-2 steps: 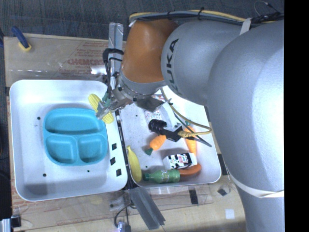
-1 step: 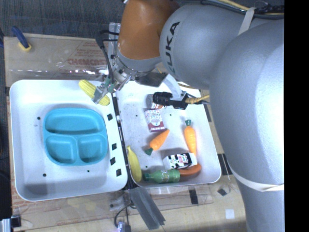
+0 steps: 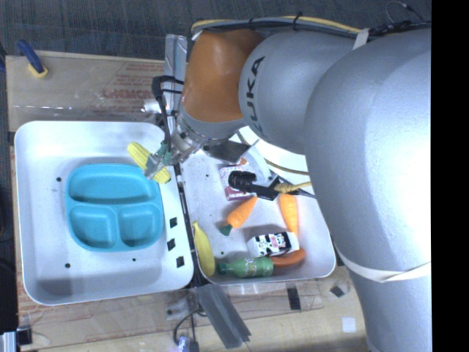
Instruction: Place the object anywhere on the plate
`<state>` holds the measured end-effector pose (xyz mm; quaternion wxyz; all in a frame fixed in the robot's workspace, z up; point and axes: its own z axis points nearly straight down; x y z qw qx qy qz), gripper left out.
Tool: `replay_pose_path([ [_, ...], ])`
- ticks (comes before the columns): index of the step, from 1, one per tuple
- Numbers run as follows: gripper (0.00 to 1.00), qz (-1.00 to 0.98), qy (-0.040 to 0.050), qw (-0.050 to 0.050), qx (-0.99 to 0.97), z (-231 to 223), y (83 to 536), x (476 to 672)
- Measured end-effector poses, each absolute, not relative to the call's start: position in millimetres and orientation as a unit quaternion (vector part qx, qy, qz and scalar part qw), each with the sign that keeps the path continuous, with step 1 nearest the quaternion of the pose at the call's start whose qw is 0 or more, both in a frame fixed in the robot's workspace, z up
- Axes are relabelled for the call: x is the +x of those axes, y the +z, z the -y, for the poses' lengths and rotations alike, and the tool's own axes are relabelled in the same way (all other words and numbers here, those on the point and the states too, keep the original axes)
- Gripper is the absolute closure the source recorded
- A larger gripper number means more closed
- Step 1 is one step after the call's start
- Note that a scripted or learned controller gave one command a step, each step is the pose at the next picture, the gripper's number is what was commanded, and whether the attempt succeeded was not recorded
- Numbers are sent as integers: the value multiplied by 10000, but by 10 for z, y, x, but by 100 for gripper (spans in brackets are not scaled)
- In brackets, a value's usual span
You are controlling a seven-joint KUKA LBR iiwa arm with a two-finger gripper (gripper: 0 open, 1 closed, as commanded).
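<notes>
- Gripper (image 3: 163, 160) low over the left bin's (image 3: 37, 196) right edge, clenched on a yellow corn cob (image 3: 144, 157).
- Corn cob just beside the upper right corner of the blue divided plate (image 3: 113, 205), apparently not yet on it.
- Right bin (image 3: 320, 237): two carrots (image 3: 242, 213), banana (image 3: 204, 248), green bottle (image 3: 245, 268), black-and-white cow toy (image 3: 270, 243).

A pale wooden counter (image 3: 88, 86) sits under bright light, with dark grey carpeted floor (image 3: 110, 6) beyond its far edge.
</notes>
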<state>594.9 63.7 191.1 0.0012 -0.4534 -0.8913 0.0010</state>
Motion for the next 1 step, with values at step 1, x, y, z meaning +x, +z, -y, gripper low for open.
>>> replay_pose_path([
  [1, 0, 8911, 9, 10, -4537, -633, 1913, 5950],
])
